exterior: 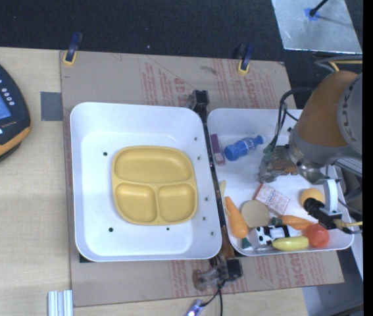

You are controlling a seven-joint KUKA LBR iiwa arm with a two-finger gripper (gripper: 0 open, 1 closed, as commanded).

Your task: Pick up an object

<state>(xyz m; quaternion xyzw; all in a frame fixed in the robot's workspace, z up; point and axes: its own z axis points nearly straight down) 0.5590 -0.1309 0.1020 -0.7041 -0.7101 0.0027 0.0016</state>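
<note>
Camera view, from above at a slant: two white bins side by side on the bench [28, 196]. Left bin [87, 176] bearing a yellow divided plate [154, 184]. Right bin [239, 120] crowded: blue bottle [243, 147] near the top, purple stick [216, 149] by the left wall, carrot [235, 217], tan disc [254, 212], red-and-white packet [272, 197], black-and-white toy [263, 236], yellow banana [290, 243], red ball [317, 235] along the lower rim. Arm [327, 120] reaching in from the right, hand [275, 168] low over the bin's middle, just above the packet and right of the bottle. Fingers dark and blurred, perhaps slightly parted; open or closed, cannot tell. Nothing visibly between them. Judged so: approach made, pick not yet done; closing on a thing and lifting remain.
</note>
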